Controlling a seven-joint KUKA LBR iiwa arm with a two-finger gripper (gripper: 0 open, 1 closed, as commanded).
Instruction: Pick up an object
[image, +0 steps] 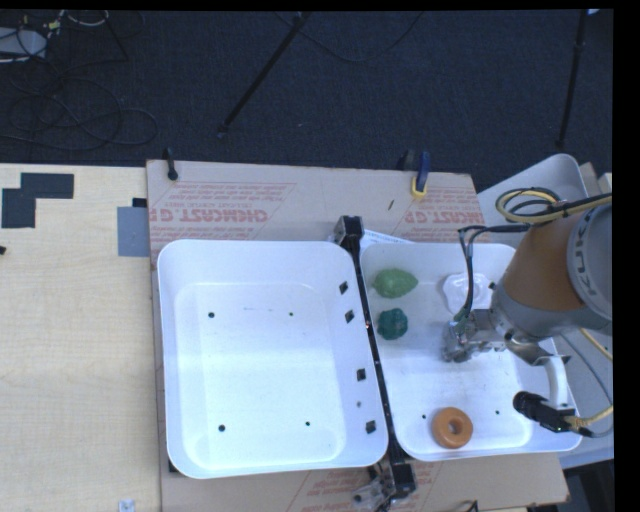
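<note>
The right bin (420, 400) holds a light green lump (396, 283) at its back left. A dark green crumpled ball (392, 323) lies just in front of that lump. An orange ring (452, 428) rests near the front edge. A pale, clear object (466, 290) lies at the back right, beside the arm. My gripper (461, 345) reaches down into the right half of this bin. It stands to the right of the dark green ball and behind the orange ring. Nothing can be seen between its fingers.
The left bin (175, 300) sits alongside, parted from the right bin by a black clamp rail (362, 330). Cardboard (250, 205) lies under both bins. Cables (525, 205) loop over the arm at the right. A blue and yellow clamp (421, 175) stands at the back.
</note>
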